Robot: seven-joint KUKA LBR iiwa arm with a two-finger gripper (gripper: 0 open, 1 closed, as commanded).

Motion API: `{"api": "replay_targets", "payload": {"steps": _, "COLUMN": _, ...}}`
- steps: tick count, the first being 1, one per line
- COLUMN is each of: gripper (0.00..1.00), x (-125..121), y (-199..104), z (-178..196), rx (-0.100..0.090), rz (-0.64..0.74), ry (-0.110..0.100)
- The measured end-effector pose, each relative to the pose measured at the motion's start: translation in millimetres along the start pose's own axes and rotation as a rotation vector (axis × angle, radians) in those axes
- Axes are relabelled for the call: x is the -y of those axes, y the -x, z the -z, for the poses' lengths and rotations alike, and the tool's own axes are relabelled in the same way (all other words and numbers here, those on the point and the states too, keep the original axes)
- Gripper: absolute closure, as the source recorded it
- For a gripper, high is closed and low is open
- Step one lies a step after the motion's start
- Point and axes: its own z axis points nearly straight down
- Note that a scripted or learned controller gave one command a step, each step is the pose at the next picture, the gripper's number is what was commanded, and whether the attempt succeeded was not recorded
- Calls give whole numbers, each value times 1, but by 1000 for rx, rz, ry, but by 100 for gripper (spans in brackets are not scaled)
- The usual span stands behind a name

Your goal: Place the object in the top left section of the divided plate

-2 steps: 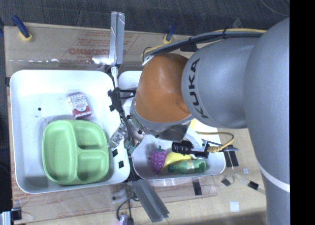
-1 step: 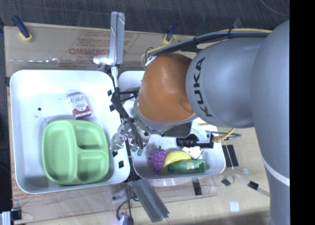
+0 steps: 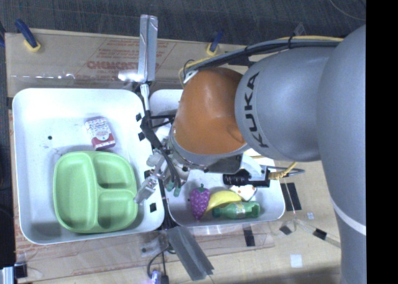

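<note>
- Two shallow white bins are seen side by side on the bench: the left bin (image 3: 25, 152) and the right bin (image 3: 273, 211).
- A green divided plate (image 3: 93, 191) lies in the left bin, towards its near edge; three sections are visible and nothing is seen in them.
- A small red and white packet (image 3: 99, 132) lies on the left bin's floor, just beyond the plate's far rim, apart from it.
- In the right bin, along the near wall, a bunch of purple grapes (image 3: 199, 201), a yellow banana (image 3: 224, 199) and a green bottle (image 3: 237, 210) are grouped, touching one another.
- The grey arm (image 3: 298, 115), with its orange band (image 3: 205, 112), covers most of the right bin.
- The gripper (image 3: 155, 180) is located over the wall shared by the two bins, just beside the plate's right rim.
- Whether it is spread or closed cannot be told; nothing is seen held.
</note>
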Motion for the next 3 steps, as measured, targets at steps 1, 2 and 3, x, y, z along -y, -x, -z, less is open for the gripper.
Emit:
{"api": "replay_targets", "payload": {"steps": 1, "gripper": 100, "x": -1, "y": 1, "z": 10, "rx": 1, "rz": 5, "ry": 0}}
{"api": "replay_targets", "payload": {"steps": 2, "gripper": 0, "x": -1, "y": 1, "z": 10, "rx": 1, "rz": 5, "ry": 0}}
{"api": "replay_targets", "payload": {"steps": 3, "gripper": 0, "x": 27, "y": 18, "z": 1, "rx": 1, "rz": -241, "ry": 1}}
